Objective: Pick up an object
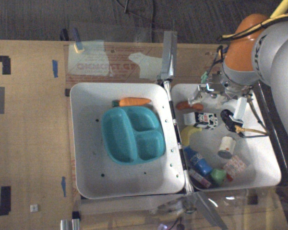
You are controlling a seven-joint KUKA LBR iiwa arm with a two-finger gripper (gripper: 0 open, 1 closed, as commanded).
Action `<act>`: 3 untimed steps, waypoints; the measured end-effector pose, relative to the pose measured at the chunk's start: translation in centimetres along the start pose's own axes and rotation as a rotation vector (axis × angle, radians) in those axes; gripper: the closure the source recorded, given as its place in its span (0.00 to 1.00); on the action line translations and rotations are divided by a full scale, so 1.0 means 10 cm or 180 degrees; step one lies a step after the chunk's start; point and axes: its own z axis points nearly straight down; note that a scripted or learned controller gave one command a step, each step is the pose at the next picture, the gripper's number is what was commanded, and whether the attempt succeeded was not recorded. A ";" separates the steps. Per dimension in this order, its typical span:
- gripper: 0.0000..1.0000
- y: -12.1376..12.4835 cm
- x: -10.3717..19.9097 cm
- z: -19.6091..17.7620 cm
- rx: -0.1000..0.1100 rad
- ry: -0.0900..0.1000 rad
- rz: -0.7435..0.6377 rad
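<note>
hovering over the back of the right bin (pixel 273 169), the grey arm (pixel 271 47) looks like it's lining up a grab, nothing lifted yet. left bin (pixel 86 176) has a teal divided plate (pixel 133 134) with a toy carrot (pixel 132 101) just behind it. the gripper (pixel 216 92) hangs near a cow-print carton (pixel 205 120), a brown sausage-ish piece (pixel 186 106), a small white cup (pixel 225 147) and a blue bottle (pixel 198 160). can't tell the fingers' state. next it needs to drop straight onto one item.

A teal divided plate (pixel 133 134) and an orange carrot (pixel 133 101) are being shown in the white left bin (pixel 86 166); a black-and-white cow-patterned toy (pixel 206 120) is being displayed beside a blue bottle (pixel 198 160).
</note>
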 end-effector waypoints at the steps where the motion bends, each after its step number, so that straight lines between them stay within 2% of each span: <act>1: 0.00 0.12 0.57 -0.50 -0.0003 0.0000 -0.0382; 2: 0.00 0.19 -0.09 -1.97 -0.0004 -0.0002 -0.0234; 3: 0.00 0.00 -0.35 -0.08 0.0007 0.0003 -0.0101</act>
